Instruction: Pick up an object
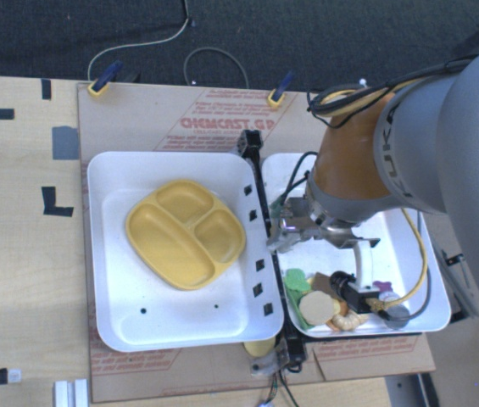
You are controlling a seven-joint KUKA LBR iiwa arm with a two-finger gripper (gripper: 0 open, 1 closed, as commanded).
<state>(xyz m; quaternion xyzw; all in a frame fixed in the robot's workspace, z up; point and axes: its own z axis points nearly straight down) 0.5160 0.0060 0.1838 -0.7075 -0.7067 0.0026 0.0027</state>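
Beside the right bin's (396,244) nine-o'clock wall, the gripper (283,229), closure indiscernible, is likely being exposed to a wall strike.

— How many bins are counted on the table (19,270)?
— Two: a left bin (103,227) and a right bin (437,316), both white.
— What is counted inside them?
— One yellow divided plate (186,233) in the left. In the right, one green piece (295,283), one round beige piece (315,309), one small tan piece (348,320) and one purple scrap (383,288) are made out.
— And clips?
— Two are counted: a left clip (103,79) and a right clip (280,89).
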